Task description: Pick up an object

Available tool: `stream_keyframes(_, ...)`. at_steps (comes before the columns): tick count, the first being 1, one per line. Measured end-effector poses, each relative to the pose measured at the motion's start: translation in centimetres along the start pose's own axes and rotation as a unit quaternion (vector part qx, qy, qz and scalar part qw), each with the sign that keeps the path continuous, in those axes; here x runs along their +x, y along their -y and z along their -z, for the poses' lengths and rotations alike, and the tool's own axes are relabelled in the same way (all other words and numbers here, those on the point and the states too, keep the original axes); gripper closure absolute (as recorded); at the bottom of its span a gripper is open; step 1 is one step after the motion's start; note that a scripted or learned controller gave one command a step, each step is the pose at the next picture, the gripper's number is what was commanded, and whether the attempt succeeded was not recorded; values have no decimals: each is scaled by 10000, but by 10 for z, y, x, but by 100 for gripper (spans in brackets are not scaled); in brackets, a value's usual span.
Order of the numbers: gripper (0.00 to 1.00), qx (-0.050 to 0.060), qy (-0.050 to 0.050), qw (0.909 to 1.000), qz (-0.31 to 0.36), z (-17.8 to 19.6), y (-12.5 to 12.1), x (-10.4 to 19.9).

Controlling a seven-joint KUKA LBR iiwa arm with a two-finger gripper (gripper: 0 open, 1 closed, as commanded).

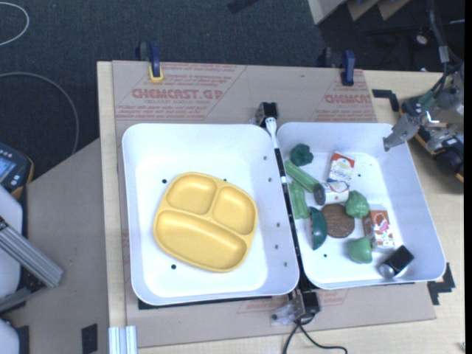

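On bench board (184, 94): "CHEMCAST" printed red | right bin (420, 220): toys

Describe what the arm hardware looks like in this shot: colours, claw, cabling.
At the frame's upper right edge, the claw ends in pale grey metal fingers. Behind it sits a cluster of grey and black parts with thin dark cables looping upward. A small orange-yellow patch shows lower on the assembly. Finer markings are too small to read.

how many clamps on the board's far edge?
2. One clamp with a yellow base sits above the left bin; the other clamp sits above the right bin. More may be hidden elsewhere.
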State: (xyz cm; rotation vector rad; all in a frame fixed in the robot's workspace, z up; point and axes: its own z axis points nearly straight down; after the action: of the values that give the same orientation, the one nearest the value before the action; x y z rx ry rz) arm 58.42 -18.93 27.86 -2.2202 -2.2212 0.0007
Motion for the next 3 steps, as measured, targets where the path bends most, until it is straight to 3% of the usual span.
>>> stream_keyframes(1,0,51,-10,10000,-32,-91,52,-37)
stream_keyframes(2,0,9,-6,10000,-18,-55,108,-35)
stream_keyframes(3,0,-43,16,10000,1,-182,94,10)
